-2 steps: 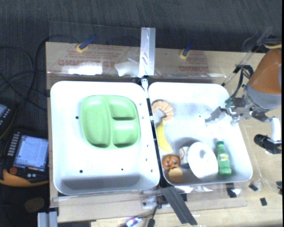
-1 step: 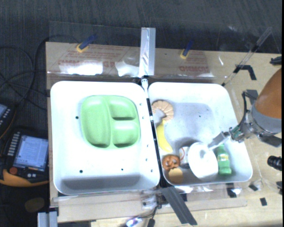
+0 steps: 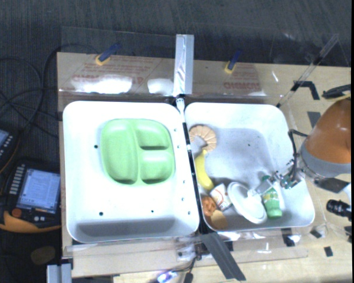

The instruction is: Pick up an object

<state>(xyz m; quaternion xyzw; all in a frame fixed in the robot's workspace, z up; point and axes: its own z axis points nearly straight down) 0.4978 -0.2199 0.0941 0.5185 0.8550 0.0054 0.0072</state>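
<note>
Down at the front of the right bin, closest to where I stood, lay a heap of small things: a white cup tipped on its side, a little green bottle just right of it, and some brownish food pieces left of the cup against the bin's inner wall. A yellow banana ran along that same wall, behind the cup, and a pale round pastry sat further back again, near the bin's rear left corner.

The grey arm with its orange band leaned in over the bin's right rim. Its fingers hung low just behind the green bottle and a touch right of the cup, close above the bottle's top. I could not tell how far apart the fingers stood, nor whether anything sat between them; they looked tangled with the bottle's cap from my angle.

Left of that bin, the other bin held a green divided tray lying flat in its middle.
</note>
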